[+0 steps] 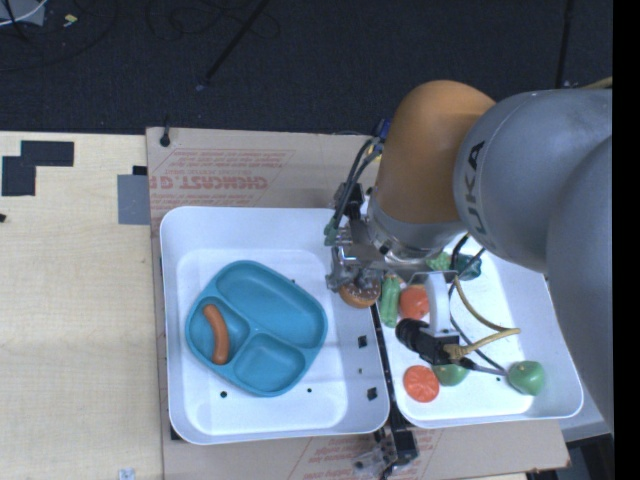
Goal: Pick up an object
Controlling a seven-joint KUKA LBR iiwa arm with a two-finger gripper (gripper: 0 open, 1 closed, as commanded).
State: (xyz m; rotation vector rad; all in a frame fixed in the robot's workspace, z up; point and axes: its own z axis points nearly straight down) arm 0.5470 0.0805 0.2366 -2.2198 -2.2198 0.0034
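A small brown round item (356,294) sits at the left bin's (200,418) right edge. A red ball (421,384) lies in the right bin (565,393).

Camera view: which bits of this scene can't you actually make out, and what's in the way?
All in the camera view:
1. Right bin: its far part lies hidden under the arm.
2. Brown round thing: partly covered by the gripper, too blurred to name.
3. Green thing: mostly hidden by the arm.
4. Red piece: small and blurred, so I cannot say what it is.
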